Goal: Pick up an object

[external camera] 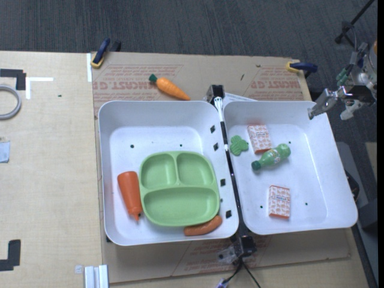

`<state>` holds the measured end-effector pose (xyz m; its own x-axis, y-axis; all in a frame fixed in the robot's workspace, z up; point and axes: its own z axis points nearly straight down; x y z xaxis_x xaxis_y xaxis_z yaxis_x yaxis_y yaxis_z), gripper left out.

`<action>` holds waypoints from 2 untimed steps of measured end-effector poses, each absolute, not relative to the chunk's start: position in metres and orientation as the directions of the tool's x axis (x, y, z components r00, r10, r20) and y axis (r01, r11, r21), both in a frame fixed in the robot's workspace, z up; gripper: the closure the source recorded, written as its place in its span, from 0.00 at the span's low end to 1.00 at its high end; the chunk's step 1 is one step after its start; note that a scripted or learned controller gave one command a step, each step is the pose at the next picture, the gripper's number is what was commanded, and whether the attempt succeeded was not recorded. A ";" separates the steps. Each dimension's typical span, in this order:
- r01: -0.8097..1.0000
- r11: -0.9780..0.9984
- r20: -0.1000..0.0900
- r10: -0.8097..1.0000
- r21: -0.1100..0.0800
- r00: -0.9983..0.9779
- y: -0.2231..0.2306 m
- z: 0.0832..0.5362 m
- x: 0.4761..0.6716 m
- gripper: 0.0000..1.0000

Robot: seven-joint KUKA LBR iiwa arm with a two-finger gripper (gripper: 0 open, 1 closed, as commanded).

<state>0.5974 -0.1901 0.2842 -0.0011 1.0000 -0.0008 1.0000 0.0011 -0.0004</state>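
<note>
Firstly, left white bin (pixel 108 161): green divided plastic plate (pixel 180 188) lying flat, hard to pinch.
Right white bin (pixel 336 179): small green plastic bottle (pixel 271 157) lying loose mid-bin, probably the easiest pick.
Gripper (pixel 337 98): beyond far-right corner, clear of bins; open or closed, cannot tell.

In your right bin, a green bottle (pixel 272 157) lying tilted mid-bin, a small green piece (pixel 239 145) just left, one red-patterned packet (pixel 259 138) above, another red-patterned packet (pixel 279 201) lower down.
</note>
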 end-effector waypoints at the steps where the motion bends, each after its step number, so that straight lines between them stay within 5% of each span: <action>1: 0.963 0.271 0.000 0.963 0.000 -0.271 -0.143 0.152 0.634 0.00; 2: 0.969 0.247 0.000 0.969 -0.002 -0.247 -0.098 0.099 0.637 0.00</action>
<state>0.6374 -0.0984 0.0986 -0.2467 0.9691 0.0002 0.9691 0.2467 -0.0019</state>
